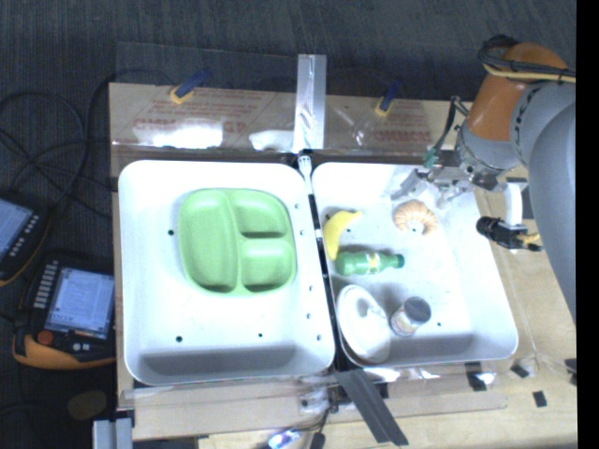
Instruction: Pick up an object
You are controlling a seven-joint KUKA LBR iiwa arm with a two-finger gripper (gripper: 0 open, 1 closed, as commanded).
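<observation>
Tin (pixel 409 315) beside white cup (pixel 360 322).

Two shallow white bins are set side by side on a brown table (pixel 131 110): the left bin (pixel 150 344) and the right bin (pixel 487 335), with their inner rims touching. An upright metal strip (pixel 311 101) is seen behind the seam between them. A clear plastic sheet (pixel 215 110) is laid along the back of the table and is held by two blue clamps, one to the left (pixel 190 84) and one to the right (pixel 385 102). On the dark carpeted floor (pixel 281 7), to the left of the table, a handheld pendant with a lit screen (pixel 65 302) is laid, with black cables (pixel 56 148) looped near it.
</observation>
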